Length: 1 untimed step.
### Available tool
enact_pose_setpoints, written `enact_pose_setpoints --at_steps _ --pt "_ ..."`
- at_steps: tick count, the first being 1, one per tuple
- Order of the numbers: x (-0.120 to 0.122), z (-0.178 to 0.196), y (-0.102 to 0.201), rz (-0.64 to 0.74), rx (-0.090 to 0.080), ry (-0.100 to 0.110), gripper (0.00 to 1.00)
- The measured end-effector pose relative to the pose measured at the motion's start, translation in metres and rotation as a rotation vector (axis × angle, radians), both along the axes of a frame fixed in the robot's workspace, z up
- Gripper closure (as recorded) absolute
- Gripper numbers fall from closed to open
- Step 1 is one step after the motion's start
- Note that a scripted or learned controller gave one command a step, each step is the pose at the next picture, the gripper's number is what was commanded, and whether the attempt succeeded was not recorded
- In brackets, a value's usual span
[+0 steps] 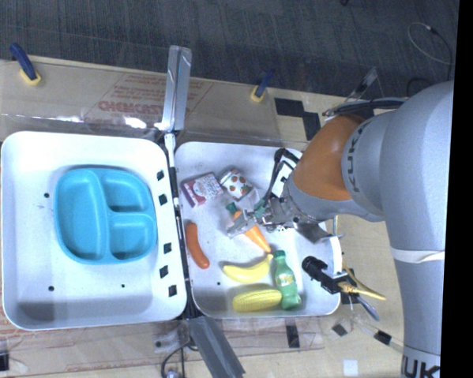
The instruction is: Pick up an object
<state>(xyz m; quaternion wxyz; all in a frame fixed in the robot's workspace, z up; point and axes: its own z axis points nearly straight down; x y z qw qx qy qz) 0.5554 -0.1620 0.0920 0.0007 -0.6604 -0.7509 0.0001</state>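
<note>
A dark carpeted floor [229, 26] is seen at the far side. The bench is covered with brown cardboard [217, 104], held by blue clamps [25, 64].

A single camera sits fixed above my bench [226, 93] and looks down at a slant, so the far edge lies along the top of the frame. It stands far enough back to take in both white bins whole: the left bin [16, 236] and the right bin [207, 293] side by side. My arm [395, 177] enters from the frame's right, bulking large, probably because it rises close to the lens.
</note>
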Motion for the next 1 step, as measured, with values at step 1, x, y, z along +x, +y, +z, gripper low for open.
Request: enact_pose_setpoints --at_steps 1 --pt "-0.0253 -0.0009 0.0323 0.057 0.001 0.003 0.0"
